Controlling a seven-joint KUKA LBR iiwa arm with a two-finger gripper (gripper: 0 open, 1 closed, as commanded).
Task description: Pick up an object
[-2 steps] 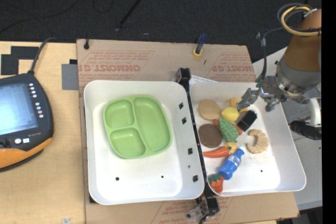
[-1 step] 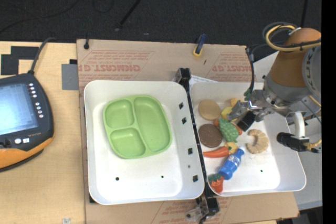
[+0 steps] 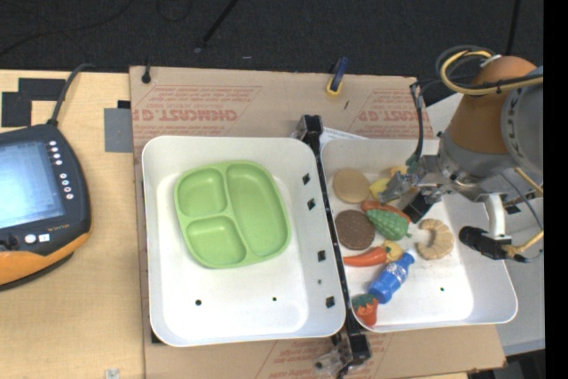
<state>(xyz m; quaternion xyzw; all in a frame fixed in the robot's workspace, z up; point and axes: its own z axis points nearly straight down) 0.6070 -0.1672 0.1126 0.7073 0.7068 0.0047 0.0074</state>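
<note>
1. At the far left of the desk (image 3: 98, 297) lies a handheld control pendant (image 3: 35, 200) with a lit pale screen and an orange underside.
2. Next comes the left white bin (image 3: 177, 315), resting on a sheet of printed cardboard (image 3: 222, 106). Inside it sits a light green divided plate (image 3: 232, 214) with three compartments, turned at a slant.
3. A black divider (image 3: 327, 235) runs between the two bins, which stand side by side and touch along it.
4. The right white bin (image 3: 461, 302) holds a cluster of toy food near its left side. A tan round cookie (image 3: 351, 185) lies toward the back, with a dark brown round patty (image 3: 355, 229) just in front of it.
5. A green leafy vegetable (image 3: 389, 222) lies beside the patty, and a red chili pepper (image 3: 366, 258) lies just in front of both.
6. A blue bottle (image 3: 391, 277) lies tilted in front of the chili, with a small red and green piece (image 3: 366, 309) at the bin's front left corner.
7. A beige ring-shaped pastry (image 3: 436, 238) lies to the right of the green vegetable.
8. The jaws (image 3: 401, 187) hang low over the back of the toy cluster, by a small yellow piece (image 3: 383, 185). I cannot tell whether they are released or clenched, and nothing is visibly between them.
9. The grey arm with its orange band (image 3: 486, 115) reaches in from the right.
</note>
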